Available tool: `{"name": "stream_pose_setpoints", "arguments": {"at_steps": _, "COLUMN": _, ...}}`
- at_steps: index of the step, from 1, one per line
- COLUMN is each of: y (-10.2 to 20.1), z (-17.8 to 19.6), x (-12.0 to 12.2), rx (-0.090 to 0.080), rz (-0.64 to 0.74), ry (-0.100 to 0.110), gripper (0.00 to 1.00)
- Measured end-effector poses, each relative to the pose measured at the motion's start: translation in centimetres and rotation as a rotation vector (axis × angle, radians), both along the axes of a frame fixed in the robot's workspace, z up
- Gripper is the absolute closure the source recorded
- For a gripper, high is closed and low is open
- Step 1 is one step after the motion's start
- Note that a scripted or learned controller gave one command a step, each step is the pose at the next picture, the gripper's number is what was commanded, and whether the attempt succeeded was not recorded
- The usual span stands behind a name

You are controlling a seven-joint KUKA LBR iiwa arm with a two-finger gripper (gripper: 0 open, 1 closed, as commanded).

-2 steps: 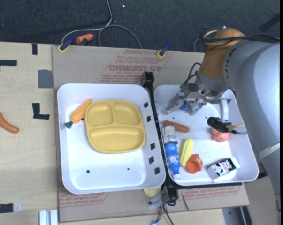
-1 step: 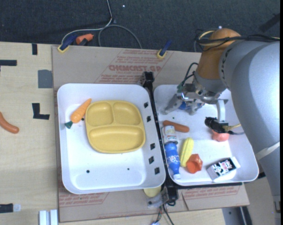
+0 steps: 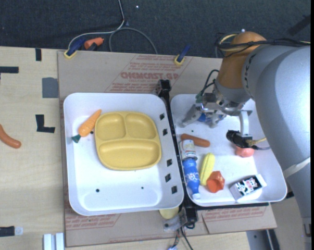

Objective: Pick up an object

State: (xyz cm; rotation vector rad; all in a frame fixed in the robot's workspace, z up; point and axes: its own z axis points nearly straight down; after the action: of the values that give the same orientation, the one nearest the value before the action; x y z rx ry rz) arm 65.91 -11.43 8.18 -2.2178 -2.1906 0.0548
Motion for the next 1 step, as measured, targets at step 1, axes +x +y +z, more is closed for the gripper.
{"name": "stream_pose_setpoints", "arguments": {"at_steps": 1, "y": -1.06, "z": 11.51, "x": 1.11, "rx": 0.005, "rz": 0.012, "ry": -0.052, "gripper": 0.00}}
